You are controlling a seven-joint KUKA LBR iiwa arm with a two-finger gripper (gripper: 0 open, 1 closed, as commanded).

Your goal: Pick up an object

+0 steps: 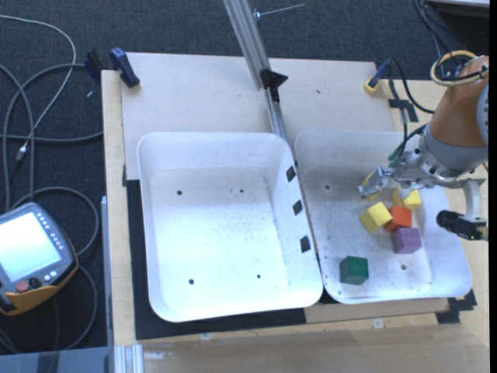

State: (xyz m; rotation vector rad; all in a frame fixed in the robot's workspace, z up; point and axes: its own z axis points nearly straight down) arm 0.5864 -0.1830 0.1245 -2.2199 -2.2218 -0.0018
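Two shallow white bins side by side on a pale bench point(194, 92), black clips along the seam between them. Left bin point(155, 162): bare speckled floor with a few small dark holes. Right bin point(326, 169): all the blocks, gathered toward its right half. Yellow block point(376, 217) tilted, just left of an orange block point(401, 216) and touching it. Second, smaller yellow block point(411, 199) directly above the orange one, tucked against the tool. Purple block point(406, 240) just below the orange one, touching or nearly touching it. Green block point(354, 270) apart from the cluster, lower left, near the bin's front rim. Reaching in from the right, a grey arm with an orange band point(458, 119) above the wrist, leaning over the bin's right side. Gripper point(388, 181) low over the floor, just above the yellow and orange blocks, one metallic finger point(373, 183) jutting left over bare white plastic. Impossible to tell how wide the jaws stand: second finger hidden under the wrist body. Nothing seen between the fingers, so no grasp on any block. Behind the bins, a slanted aluminium pole point(245, 33) rising from a black mount. Blue clamps point(124, 64) at the bench's back corners. On the dark carpet at left, looping cables and a teach pendant point(31, 255) with a lit screen.
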